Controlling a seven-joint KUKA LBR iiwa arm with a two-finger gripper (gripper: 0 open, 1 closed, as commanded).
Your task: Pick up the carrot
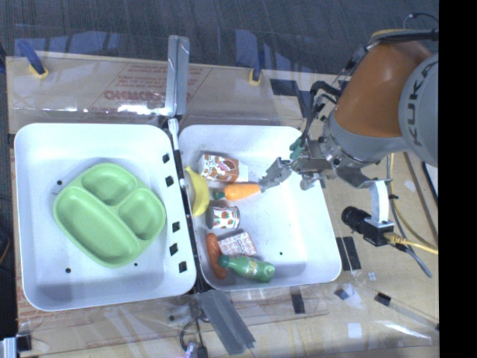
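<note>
Item: carrot (pixel 241 192), right bin (pixel 317 263), centre — gripper (pixel 270 177) at its thick end.

Carrot lies flat btwn snack packet (pixel 219 168) above & small carton (pixel 225 217) below, banana (pixel 197 191) just left. Fingers seen reaching the right end of carrot, touching or nearly; how wide they stand, & whether anything is clamped, can't be told. Judged a light, stiff, smooth plastic toy w/ taper, likely slippery; best taken across the thick mid-body, not the tip. Green plate (pixel 109 212) noted in left bin.
</note>
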